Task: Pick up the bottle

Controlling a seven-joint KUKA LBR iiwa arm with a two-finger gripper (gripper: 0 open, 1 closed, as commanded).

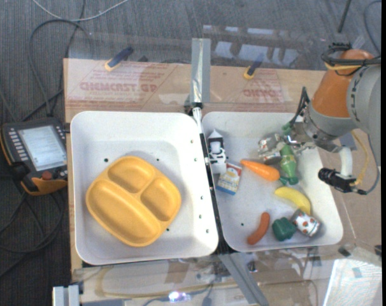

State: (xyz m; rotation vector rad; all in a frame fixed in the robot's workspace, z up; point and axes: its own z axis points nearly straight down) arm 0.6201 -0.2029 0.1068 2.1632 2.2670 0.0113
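down in the right bin (333, 228), the gripper (279, 146) sits at the green bottle (288, 162) beside the carrot (261, 169), probably to grasp; i cannot tell its state.

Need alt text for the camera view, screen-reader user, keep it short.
The arm's hand is down in the right bin at the top of a green bottle, amid a carrot, banana, sausage and small carton. The left bin holds a yellow divided plate.
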